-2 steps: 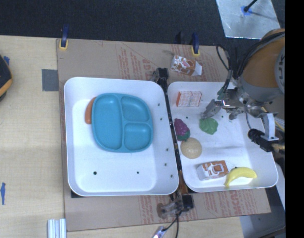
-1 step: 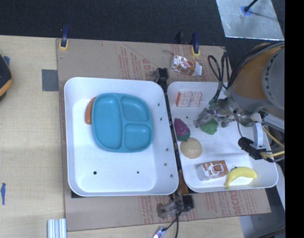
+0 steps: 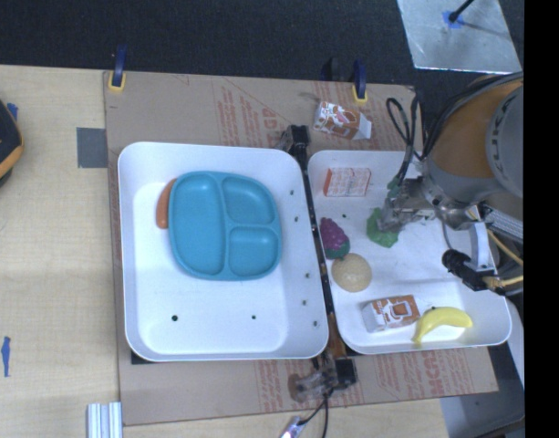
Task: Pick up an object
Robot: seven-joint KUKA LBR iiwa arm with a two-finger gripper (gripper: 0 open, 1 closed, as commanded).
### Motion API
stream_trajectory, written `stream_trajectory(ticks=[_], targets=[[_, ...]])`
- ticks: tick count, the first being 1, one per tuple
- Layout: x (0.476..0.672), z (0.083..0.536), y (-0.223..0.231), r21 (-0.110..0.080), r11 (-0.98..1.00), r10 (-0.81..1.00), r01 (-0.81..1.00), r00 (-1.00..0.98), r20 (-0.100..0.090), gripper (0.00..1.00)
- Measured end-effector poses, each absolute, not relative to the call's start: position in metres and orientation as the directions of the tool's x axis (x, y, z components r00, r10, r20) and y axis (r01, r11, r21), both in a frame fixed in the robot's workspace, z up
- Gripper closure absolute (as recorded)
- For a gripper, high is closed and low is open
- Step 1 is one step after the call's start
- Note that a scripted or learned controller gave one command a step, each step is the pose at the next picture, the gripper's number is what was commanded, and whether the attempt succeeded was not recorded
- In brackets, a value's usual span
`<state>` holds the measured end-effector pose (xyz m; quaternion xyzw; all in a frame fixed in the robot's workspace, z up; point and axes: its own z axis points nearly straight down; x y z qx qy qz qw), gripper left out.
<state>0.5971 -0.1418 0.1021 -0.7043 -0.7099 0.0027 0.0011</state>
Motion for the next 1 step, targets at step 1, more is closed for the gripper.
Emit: stream_trajectory(ticks=[1], targets=[[0.5971, 0.1124, -0.1428, -0.006, 0.010, 1.000, 1.000, -0.010, -0.004, 1.00]])
